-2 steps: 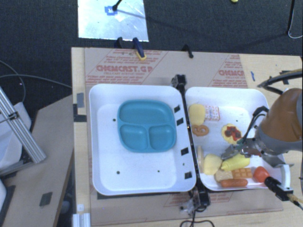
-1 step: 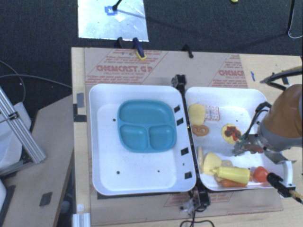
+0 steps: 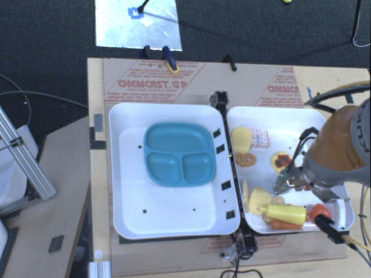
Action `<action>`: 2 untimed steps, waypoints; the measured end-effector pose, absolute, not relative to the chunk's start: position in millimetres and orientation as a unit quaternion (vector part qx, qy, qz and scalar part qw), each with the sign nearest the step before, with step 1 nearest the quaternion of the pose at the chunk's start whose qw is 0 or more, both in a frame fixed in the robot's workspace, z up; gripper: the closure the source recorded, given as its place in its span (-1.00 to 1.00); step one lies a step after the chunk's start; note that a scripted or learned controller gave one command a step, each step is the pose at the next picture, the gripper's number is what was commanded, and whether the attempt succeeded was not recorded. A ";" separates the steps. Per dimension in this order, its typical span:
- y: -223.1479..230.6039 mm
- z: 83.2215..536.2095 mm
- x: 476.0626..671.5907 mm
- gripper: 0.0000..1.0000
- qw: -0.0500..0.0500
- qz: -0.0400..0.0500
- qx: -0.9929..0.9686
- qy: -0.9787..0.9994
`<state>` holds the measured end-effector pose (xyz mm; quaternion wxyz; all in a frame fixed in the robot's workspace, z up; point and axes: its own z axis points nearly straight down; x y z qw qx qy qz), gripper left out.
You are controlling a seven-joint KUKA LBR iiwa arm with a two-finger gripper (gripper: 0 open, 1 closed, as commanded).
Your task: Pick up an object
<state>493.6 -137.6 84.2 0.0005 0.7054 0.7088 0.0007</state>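
The arm (image 3: pixel 342 143) comes in from the right and bends low over the right bin (image 3: pixel 301 116), prob. because all the small toys sit there. The gripper (image 3: pixel 288 182) hangs down near the middle of that bin, just above the toy pile at the front. Nothing can be seen held in it, and whether the claw is clenched or released can't be told; it's too small and dark.

Right bin, what's in it:
- a yellow bottle (image 3: pixel 285 214) lying on its side along the front wall
- a pale yellow piece (image 3: pixel 257 200) just left of it, touching or almost
- an orange carrot-like thing (image 3: pixel 284 225) under the bottle, at the front edge
- a red-orange blob (image 3: pixel 319 211) at the bottle's right end
- a yellow lump (image 3: pixel 241 136) near the back left
- a small white packet w/ pink dots (image 3: pixel 260 138) right beside the lump
- a brown pretzel-like ring (image 3: pixel 245 158) in front of the lump
- a red and yellow thing (image 3: pixel 280 161) near the middle, close to the claw

Left bin (image 3: pixel 124 172) holds just one thing: a blue tray (image 3: pixel 178 154) w/ three sections, flat in the middle, nothing in it.

The toys at the front are crowded together, so a grab there may bump the neighbors. My guess: the closest picks are the red and yellow thing or the pale yellow piece.
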 end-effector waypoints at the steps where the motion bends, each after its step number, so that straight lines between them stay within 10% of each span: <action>1: -40.5 190.2 496.9 1.00 0.003 0.005 0.702 0.712; 2: 18.4 204.1 487.1 1.00 0.000 0.002 0.703 0.711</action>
